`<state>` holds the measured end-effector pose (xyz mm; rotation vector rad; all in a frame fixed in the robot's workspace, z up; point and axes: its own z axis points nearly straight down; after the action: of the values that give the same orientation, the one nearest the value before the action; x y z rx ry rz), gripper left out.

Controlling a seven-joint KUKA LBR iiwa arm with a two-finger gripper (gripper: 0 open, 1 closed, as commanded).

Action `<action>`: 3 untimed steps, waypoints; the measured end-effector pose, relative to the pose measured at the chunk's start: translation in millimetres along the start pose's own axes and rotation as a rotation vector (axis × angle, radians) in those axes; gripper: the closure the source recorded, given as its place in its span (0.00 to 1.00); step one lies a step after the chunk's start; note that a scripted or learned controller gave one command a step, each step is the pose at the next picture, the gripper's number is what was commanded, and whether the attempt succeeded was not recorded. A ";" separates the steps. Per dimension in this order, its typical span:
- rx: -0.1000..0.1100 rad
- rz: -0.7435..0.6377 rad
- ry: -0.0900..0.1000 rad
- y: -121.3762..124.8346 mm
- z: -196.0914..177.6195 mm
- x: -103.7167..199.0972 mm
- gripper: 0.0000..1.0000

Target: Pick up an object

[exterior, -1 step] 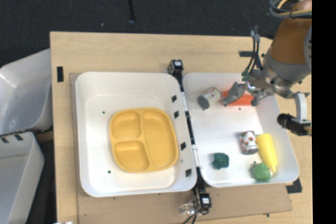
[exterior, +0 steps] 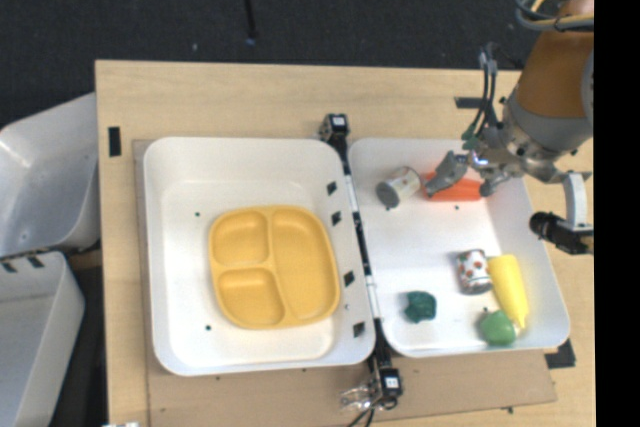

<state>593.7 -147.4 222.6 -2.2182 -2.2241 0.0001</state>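
left bin [exterior: 170, 215] carries a yellow divided plate [exterior: 273, 266]. right bin [exterior: 520, 215] carries a grey cup [exterior: 397, 187], then an orange carrot [exterior: 450, 185]. tool [exterior: 468, 167] hovers over the carrot; finger state cannot be determined. centre on the carrot before descending.

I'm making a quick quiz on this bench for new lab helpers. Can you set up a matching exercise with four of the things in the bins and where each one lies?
Things:
1. yellow divided plate
2. grey cup
3. dark green lump
4. yellow corn cob

Places:
A. on its side near the far left corner of the right bin
B. near the right wall of the right bin, just above a green ball
C. middle of the left bin
D. near the front wall of the right bin, left of the small can

Pairs: 1-C, 2-A, 3-D, 4-B
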 end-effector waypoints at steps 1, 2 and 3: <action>0.004 0.002 -0.002 -6.4 45.9 -4.6 0.00; 0.003 0.003 -0.002 -10.2 89.4 -6.8 0.00; 0.003 0.005 -0.002 -10.2 124.3 -7.9 0.00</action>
<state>583.5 -155.3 98.3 -2.2228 -2.2184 0.0049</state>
